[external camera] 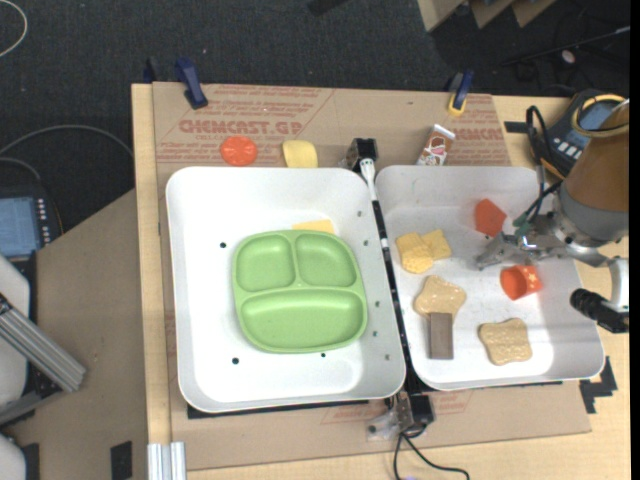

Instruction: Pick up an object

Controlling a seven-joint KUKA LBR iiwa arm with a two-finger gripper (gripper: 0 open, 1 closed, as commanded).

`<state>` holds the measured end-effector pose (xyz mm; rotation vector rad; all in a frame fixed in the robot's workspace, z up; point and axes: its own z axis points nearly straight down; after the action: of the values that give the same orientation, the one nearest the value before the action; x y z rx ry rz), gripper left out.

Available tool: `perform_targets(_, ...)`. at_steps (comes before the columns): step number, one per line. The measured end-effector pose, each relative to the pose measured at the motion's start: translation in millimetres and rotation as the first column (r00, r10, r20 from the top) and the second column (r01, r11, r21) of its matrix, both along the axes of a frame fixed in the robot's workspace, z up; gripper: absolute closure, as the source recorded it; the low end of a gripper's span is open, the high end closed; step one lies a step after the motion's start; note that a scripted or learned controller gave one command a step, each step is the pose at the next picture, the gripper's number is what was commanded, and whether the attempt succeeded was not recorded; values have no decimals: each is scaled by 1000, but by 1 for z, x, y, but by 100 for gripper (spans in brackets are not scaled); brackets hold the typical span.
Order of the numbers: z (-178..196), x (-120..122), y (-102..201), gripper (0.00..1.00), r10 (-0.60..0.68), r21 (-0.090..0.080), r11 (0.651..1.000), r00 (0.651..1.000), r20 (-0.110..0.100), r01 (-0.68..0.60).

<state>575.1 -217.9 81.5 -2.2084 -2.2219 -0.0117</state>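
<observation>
The pincer (497, 255) sits low in the right bin (450, 183), toward that bin's right edge, its thin metal fingers (487, 259) pointing left from the wrist. Whether they are spread or closed cannot be told from this slant, and nothing shows between them. Just below the fingers lies an orange cup (518, 282) on its side; whether it touches them is unclear. Just above them sits a red block (488, 216). The arm (598, 183) reaches in over the bin's right edge, with its orange band above the wrist.

Farther left in the same bin, a yellow piece (423, 249) lies near the bin's left edge. Below it is a tan cracker shape (440, 295), with a dark brown bar (441, 336) touching its lower side. Another tan piece (505, 342) lies near the bin's front edge, well apart from the bar.

The left bin (200, 268) holds a green divided tray (297, 290) in its middle, and a pale yellow slab (314, 227) peeks out at the tray's far edge.

On the counter (160, 218) beyond the bins, near the far edge, lie an orange disc (238, 150), a yellow block (299, 154) and a small carton (436, 146). Blue clamps (189, 81) grip the counter's far edge.
</observation>
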Motion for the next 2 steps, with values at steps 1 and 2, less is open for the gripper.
perform_targets(1,4,-47,-1,0,-2,-2,1000,1000,-1,2)
perform_targets(2,14,-47,-5,100,-6,-11,1000,1000,2,6)
